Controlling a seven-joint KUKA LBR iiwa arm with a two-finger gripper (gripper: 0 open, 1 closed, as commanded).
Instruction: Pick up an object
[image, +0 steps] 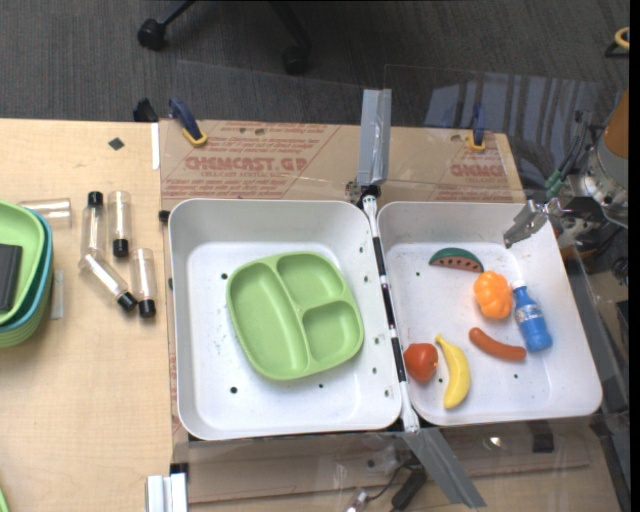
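The right bin (560, 400) holds several toy items: a watermelon slice (456, 261), an orange pepper (492, 295), a blue bottle (531, 320), a red sausage (497, 345), a yellow banana (455, 372) and a red tomato (421, 360). My gripper (527, 224) hangs over the bin's back right corner, above and to the right of the watermelon slice and apart from every item. Nothing is visibly in it.
A green divided plate (296, 314) lies in the left bin (200, 400). Several clear vials (120, 265) and stacked green trays (20, 270) sit on the wooden bench at the left. A metal post (375, 140) rises behind the bins' shared wall.
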